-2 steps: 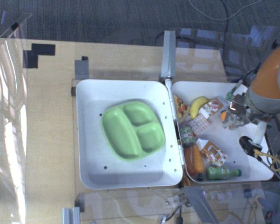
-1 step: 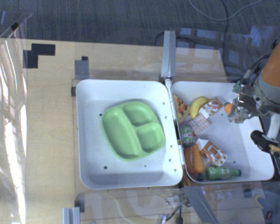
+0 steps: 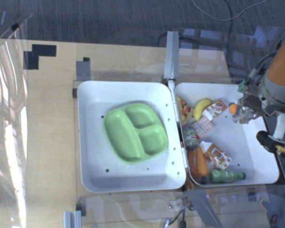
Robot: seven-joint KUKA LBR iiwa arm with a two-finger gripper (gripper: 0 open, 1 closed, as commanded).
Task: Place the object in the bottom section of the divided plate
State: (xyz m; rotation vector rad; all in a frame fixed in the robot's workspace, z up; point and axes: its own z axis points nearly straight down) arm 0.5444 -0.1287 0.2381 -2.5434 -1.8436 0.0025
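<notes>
Green divided plate in left bin. Right bin crowded: banana, snack packets, carrot, green bottle. Jaws over right bin's far edge beside small orange object; spread cannot be told.

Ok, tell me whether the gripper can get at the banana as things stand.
Probably yes. The banana lies on top near the far edge of the right bin, nothing over it. The gripper sits at that bin's right side, with bare bin floor between them; packets crowd the banana's near side.
</notes>
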